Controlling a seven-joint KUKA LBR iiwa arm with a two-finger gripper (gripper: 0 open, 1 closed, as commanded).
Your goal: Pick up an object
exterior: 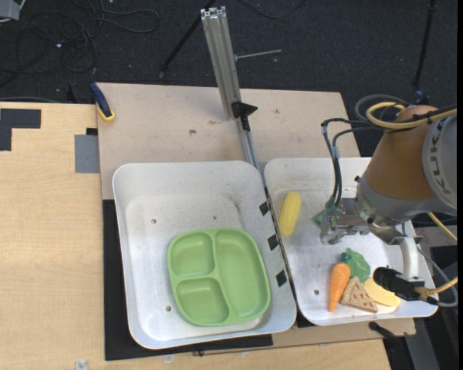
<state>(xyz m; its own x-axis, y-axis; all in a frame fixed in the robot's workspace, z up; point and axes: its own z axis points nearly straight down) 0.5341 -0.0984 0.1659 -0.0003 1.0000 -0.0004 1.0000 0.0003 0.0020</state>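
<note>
Metal jaws (338,232), grip state unclear, above smooth white bin (309,177) near ridged yellow corn (290,212).

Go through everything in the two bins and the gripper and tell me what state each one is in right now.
Green tray: flat in the left bin, compartments bare.
Corn cob: lying in the right bin, untouched.
Carrot: lying near the front edge, beside the pizza slice.
Gripper: low over the right bin, nothing visibly held.

Two white bins (139,206), one green tray (216,276), one corn cob (290,212), one carrot (338,285).
</note>
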